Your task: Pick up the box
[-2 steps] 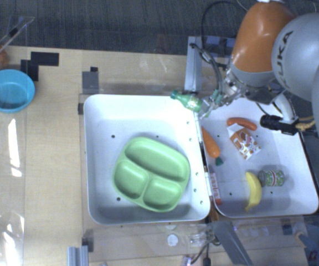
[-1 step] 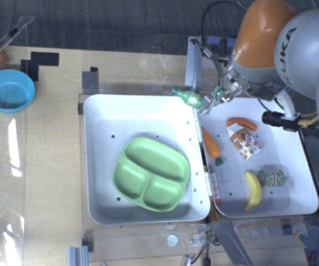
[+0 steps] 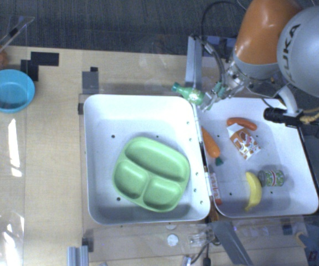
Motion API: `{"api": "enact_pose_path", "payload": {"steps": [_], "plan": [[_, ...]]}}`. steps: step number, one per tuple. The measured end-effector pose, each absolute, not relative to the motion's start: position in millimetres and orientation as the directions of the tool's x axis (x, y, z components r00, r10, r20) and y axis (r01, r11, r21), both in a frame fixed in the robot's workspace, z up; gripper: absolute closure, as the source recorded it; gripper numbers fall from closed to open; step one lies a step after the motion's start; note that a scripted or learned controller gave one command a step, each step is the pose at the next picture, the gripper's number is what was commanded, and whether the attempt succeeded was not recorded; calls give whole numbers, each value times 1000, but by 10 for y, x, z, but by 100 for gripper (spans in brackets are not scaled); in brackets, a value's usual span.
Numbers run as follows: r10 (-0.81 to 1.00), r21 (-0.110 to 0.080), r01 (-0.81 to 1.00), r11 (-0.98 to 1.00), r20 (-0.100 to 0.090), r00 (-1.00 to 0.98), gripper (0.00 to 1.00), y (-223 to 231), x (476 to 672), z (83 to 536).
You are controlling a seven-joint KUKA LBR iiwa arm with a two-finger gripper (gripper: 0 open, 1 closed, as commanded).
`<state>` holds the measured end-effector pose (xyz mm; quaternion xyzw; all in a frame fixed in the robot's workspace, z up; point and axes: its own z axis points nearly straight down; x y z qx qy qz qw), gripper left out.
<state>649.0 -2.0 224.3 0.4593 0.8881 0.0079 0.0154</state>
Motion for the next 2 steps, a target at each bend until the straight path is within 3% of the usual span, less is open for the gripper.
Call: {"api": "enact_pose_path", "payload": {"steps": [2], "plan": [[811,42,810,585,-31,-584,100,-11,6524,2490]]}}
